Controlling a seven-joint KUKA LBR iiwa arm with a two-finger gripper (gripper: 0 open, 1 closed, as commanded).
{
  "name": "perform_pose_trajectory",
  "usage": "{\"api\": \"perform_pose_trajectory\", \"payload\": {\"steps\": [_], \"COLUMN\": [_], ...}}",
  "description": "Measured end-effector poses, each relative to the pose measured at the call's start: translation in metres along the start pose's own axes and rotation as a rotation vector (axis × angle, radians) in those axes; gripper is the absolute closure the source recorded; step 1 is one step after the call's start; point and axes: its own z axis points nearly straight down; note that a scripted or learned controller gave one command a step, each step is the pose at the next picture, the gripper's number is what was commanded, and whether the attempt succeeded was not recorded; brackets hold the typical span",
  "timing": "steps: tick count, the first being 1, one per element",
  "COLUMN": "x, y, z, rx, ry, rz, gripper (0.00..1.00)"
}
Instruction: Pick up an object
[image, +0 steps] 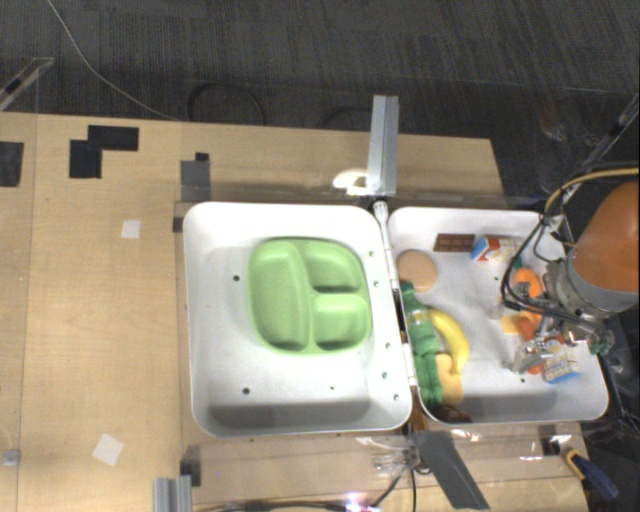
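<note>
My gripper (543, 352) hangs low over the right side of the right bin (480, 400), under the arm's orange band (610, 240) and a bundle of cables. Directly at it lies a small white, blue and orange packet (560, 371), and an orange object (520, 323) sits just to its left. I cannot tell whether the gripper touches either one. A yellow banana (452, 340) lies along the bin's left side next to a green object (425, 350). A tan round disc (418, 269) rests near the bin's back left.
A brown bar (454, 241) and a red, white and blue packet (486, 249) lie at the right bin's back wall. The left bin (215, 300) holds a green divided plate (308, 295). A metal post (383, 145) stands behind the two bins.
</note>
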Motion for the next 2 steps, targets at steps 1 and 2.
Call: {"api": "perform_pose_trajectory", "payload": {"steps": [1, 2], "x": [0.0281, 0.0365], "y": [0.0056, 0.0034], "z": [-0.0010, -0.0013], "rx": [0.002, 0.003], "ry": [-0.003, -0.006], "rz": [0.001, -0.063], "gripper": [0.00, 0.00]}}
